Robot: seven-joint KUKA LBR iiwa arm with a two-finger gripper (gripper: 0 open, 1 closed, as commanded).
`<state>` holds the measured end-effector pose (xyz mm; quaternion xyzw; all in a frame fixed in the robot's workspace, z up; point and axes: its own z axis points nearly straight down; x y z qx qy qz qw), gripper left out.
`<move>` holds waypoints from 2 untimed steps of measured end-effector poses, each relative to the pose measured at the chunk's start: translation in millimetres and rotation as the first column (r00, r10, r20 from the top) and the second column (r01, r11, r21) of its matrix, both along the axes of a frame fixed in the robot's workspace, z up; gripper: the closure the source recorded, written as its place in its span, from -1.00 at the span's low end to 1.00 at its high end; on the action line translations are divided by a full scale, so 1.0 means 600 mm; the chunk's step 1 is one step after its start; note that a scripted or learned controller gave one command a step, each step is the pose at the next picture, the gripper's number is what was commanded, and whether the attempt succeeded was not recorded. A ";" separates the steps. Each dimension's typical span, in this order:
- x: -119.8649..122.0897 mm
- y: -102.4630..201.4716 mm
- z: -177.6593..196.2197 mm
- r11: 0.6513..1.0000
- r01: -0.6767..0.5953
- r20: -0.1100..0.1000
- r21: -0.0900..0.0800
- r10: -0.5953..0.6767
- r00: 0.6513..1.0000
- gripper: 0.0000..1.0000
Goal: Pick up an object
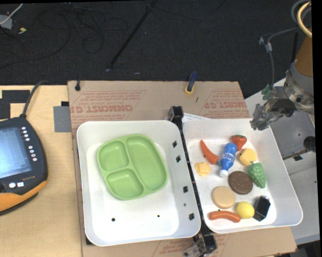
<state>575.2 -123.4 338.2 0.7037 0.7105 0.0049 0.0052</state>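
- No single object is named by the task; candidates are packed in the right bin (290, 200): a blue bottle (228, 158), a brown disc (240, 182), a tan disc (223, 197), a yellow ball (245, 210).
- A glancing or double grasp is risked, since the smooth, rounded plastic toys lie touching.
- The flat discs are judged hard to pinch from above.
- A three-part green tray (133, 166) is seen in the left bin (95, 217).
- The gripper (262, 116) is found at two o'clock of the cluster, past the bin's rim; its opening cannot be told.
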 end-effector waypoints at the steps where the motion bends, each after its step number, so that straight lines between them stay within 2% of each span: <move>1: 0.115 0.044 -0.199 1.000 0.007 -0.024 0.003 -0.007 1.000 1.00; 2: 0.115 0.204 -0.119 1.000 0.001 -0.013 0.003 -0.001 1.000 1.00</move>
